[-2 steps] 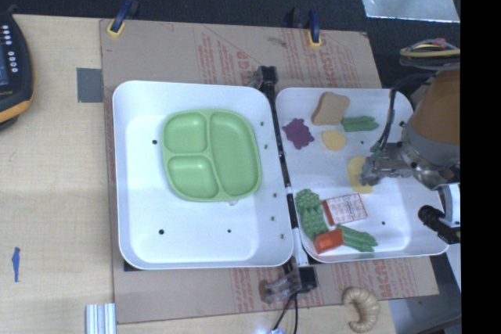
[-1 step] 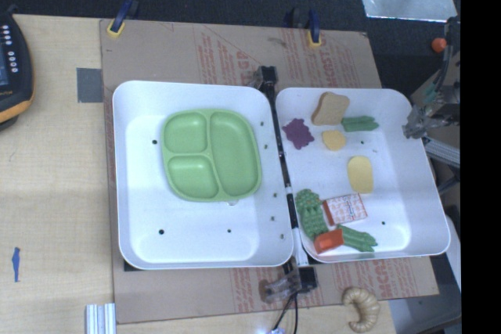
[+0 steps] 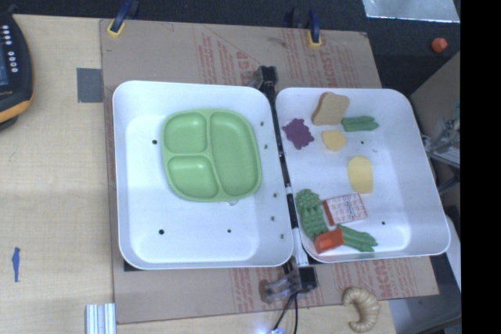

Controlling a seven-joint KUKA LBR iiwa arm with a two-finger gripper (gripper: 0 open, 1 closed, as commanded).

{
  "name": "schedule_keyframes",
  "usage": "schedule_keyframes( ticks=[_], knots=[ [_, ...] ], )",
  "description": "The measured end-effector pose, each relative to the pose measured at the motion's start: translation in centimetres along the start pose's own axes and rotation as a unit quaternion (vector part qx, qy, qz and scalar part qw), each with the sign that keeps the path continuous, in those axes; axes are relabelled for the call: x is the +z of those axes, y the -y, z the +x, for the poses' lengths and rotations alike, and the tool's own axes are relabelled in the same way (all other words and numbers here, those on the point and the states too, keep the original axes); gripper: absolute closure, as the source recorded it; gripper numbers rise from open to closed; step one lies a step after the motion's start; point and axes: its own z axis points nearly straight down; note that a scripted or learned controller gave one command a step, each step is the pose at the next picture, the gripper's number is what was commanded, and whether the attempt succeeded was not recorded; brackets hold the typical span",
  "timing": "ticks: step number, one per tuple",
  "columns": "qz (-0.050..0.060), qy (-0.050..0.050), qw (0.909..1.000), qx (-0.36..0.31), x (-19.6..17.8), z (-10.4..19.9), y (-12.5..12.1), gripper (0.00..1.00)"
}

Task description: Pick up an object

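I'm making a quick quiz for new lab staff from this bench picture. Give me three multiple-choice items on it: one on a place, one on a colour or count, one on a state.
1. Where does the green divided plate lie?
A. in the left bin
B. in the right bin
C. on the cardboard outside both bins

2. How many compartments does that plate have?
A. two
B. three
C. five

3. How does the croissant lie relative to the bins?
A. inside the right bin
B. on the plate
C. outside both bins, on the bench below the right bin

Answers:
1 A, the plate sits mid left bin.
2 B, its ridges mark off three wells.
3 C, it lies past the right bin's near rim.
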Motion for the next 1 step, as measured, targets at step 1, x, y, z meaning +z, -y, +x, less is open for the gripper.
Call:
schedule_keyframes(
  ticks=[1],
  knots=[
    [0.001, 0.001, 1.0000, -0.003, 1.84, -0.30, -2.60, 1.00]
  ],
)
